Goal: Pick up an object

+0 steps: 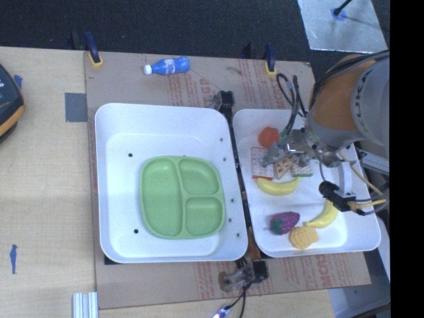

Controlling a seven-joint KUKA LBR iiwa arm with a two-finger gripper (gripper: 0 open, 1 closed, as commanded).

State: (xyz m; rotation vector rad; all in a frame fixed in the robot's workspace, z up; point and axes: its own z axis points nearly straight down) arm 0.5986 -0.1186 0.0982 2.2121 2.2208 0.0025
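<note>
Gripper [286, 152] low in the right bin [371, 240], over a flat printed card or packet [281, 169]; cannot tell whether it is released, clenched or grasping anything, as wrist and cables cover it.

Likeliest target, by my reading: the banana [277, 187], just below the gripper and touching the packet's lower edge. Long axis runs roughly left-right across the view, curve bowed toward the near rim, both tips turned up.

To do the step well: come down over the fruit's middle and close across the short width, not along the length. Keep off the packet so it isn't pinched too.

Also in the right bin: red-orange round fruit [268, 136] at top; second banana [323, 215], lying diagonally; purple fruit [284, 222]; yellow knobbly piece [303, 236]. Left bin [119, 121] holds a green divided tray [181, 196].
</note>
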